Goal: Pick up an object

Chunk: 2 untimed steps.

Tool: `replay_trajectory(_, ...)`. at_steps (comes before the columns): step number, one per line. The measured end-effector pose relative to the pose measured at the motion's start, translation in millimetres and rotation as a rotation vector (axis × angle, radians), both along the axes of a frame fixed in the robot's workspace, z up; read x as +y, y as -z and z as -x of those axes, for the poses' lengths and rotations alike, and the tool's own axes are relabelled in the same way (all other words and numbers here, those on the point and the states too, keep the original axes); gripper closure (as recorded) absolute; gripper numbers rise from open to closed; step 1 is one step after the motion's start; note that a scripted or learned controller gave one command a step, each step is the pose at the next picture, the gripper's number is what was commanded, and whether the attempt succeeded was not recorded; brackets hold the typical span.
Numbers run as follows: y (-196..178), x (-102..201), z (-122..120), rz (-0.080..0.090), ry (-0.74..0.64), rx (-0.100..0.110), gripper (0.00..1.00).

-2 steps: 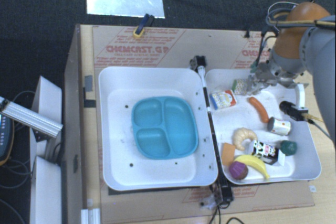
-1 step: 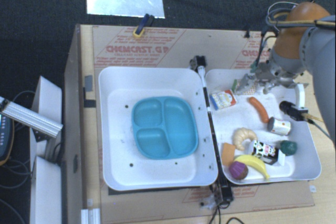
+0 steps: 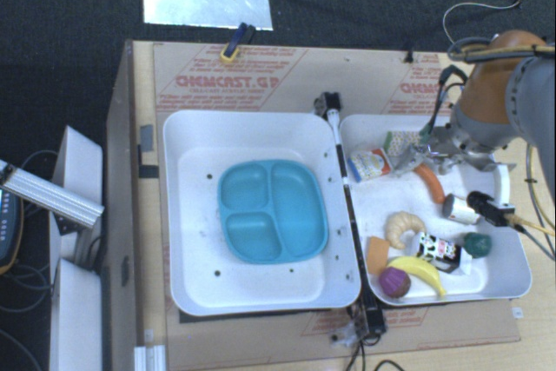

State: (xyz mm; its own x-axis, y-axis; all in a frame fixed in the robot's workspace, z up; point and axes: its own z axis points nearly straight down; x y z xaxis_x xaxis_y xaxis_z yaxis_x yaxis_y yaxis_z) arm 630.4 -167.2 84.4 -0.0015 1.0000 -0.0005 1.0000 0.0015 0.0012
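The pincer (image 3: 415,154) is low in the far part of the right bin (image 3: 512,274). I cannot tell how it is set, because it is small and blurry. The grey arm (image 3: 521,104) with its orange band (image 3: 491,74) comes in from the right side.

Just beside the pincer, on its near right, lies an orange carrot (image 3: 429,182). It looks very close to the pincer tip, but I cannot tell if they touch. To the left of the pincer lies a small white carton (image 3: 368,162) with red on it. A little green and white packet (image 3: 398,141) sits just on the far side of the pincer.

Nearer in the same bin there is a tan croissant (image 3: 404,227). Next to it on the left is an orange block (image 3: 377,255). A yellow banana (image 3: 419,270) lies by the near edge, with a purple ball (image 3: 394,281) touching it on the left. A small black and white box (image 3: 437,248) sits just behind the banana. A dark green lump (image 3: 476,244) is off to the right.

The left bin (image 3: 200,143) has a blue tray (image 3: 271,211) with three parts in it. The two bins sit side by side on a brown board (image 3: 261,74).
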Motion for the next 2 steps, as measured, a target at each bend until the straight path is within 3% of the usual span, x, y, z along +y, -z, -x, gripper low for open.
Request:
replay_trajectory(1,-11,0,-1,0.001,-0.002,-0.004,1.00)
replay_trajectory(2,-122,50,35,0.000,-0.002,-0.004,1.00)
